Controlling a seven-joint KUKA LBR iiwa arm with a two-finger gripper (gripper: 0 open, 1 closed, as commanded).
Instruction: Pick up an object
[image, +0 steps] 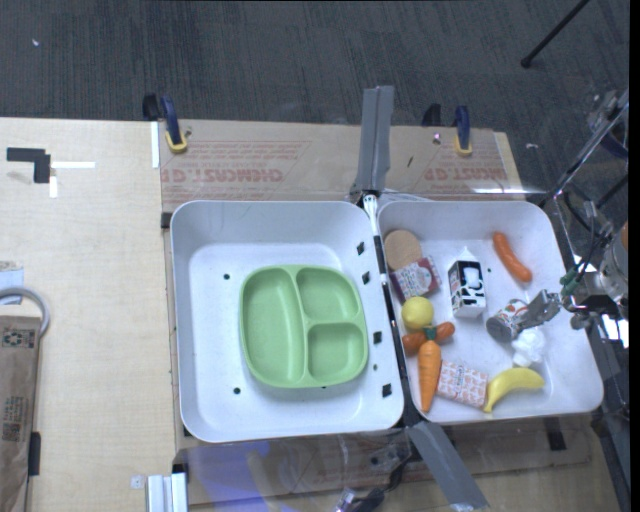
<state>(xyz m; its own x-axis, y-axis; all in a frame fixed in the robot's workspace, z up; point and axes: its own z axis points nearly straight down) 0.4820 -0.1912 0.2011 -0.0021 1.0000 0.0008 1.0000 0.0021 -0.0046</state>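
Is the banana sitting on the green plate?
No, the banana lies in the right bin beside the other toy food, while the green divided plate is in the left bin.

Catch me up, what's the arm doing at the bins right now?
The gripper reaches in from the right, low over the right bin, right beside a small can. Nothing visibly lifted yet. That bin also holds a banana, carrot, lemon, milk carton and sausage. The left bin holds a green divided plate.
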